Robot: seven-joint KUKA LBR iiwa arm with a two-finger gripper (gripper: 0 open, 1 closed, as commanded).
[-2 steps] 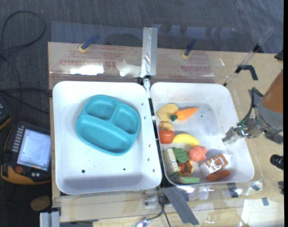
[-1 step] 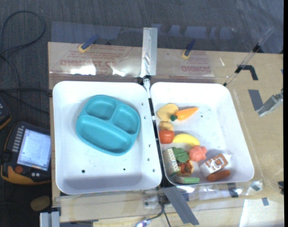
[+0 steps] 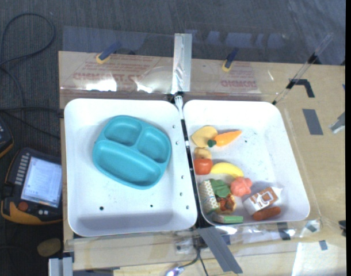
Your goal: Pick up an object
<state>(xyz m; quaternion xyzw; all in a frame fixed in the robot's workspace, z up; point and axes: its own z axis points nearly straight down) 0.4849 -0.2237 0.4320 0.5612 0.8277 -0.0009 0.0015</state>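
1. Camera view, desk (image 3: 319, 154): I see a tan surface bearing two shallow white bins side by side, touching along a centre seam.
2. Left bin (image 3: 83, 211): I log one teal divided plate (image 3: 133, 150) with three compartments, lying flat and angled, near the bin's middle.
3. Right bin (image 3: 267, 119): I log a cluster of toy foods along its left and near sides, candidates for the pick.
4. Far end of the cluster: a yellow piece (image 3: 203, 135) touching an orange carrot (image 3: 228, 137).
5. Mid cluster: a red tomato (image 3: 202, 165) against the left wall, a yellow banana (image 3: 227, 169) just beside it, and a pink round piece (image 3: 241, 186) nearer me.
6. Near corner: green leafy item (image 3: 221, 188), a white-and-red carton (image 3: 262, 199), a red sausage (image 3: 266, 213), a green pod (image 3: 228, 218); the small pieces overlap, so these identifications are tentative.
7. Hand: I cannot tell its state from this view.
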